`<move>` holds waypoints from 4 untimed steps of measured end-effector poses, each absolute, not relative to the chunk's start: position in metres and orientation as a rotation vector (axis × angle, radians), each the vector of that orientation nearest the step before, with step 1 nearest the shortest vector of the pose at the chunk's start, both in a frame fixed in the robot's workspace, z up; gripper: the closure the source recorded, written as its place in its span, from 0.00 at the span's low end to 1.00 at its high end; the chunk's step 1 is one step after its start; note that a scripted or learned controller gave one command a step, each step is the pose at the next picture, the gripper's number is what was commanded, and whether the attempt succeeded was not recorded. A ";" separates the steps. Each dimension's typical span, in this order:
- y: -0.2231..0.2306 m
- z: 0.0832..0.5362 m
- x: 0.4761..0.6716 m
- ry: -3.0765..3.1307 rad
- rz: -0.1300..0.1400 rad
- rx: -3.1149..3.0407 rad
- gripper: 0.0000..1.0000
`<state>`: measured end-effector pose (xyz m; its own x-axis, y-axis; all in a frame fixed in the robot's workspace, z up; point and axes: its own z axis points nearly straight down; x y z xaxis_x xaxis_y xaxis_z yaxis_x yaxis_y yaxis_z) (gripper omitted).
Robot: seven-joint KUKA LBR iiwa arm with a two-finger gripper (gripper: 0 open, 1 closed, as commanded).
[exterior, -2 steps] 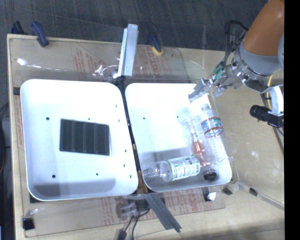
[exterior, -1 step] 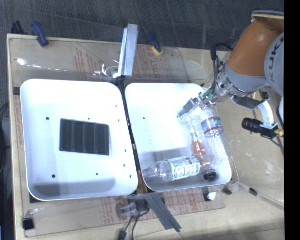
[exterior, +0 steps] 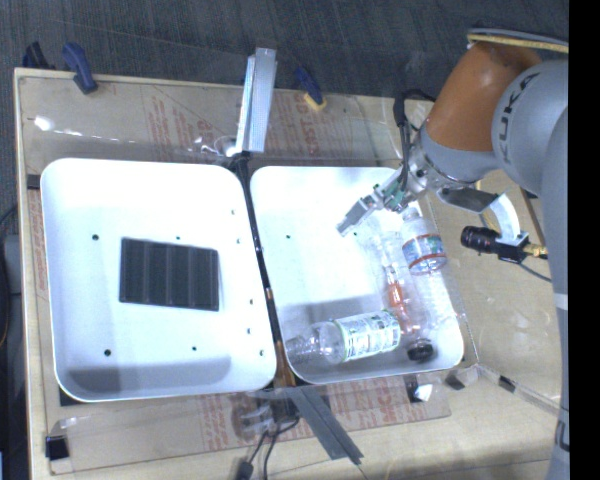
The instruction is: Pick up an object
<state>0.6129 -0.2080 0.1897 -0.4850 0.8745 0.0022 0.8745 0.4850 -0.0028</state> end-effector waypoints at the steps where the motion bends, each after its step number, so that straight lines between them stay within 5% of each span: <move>1: -0.209 0.204 0.607 -2.721 0.001 -1.573 0.00; 4: -0.208 0.210 0.588 -2.730 0.002 -1.544 0.00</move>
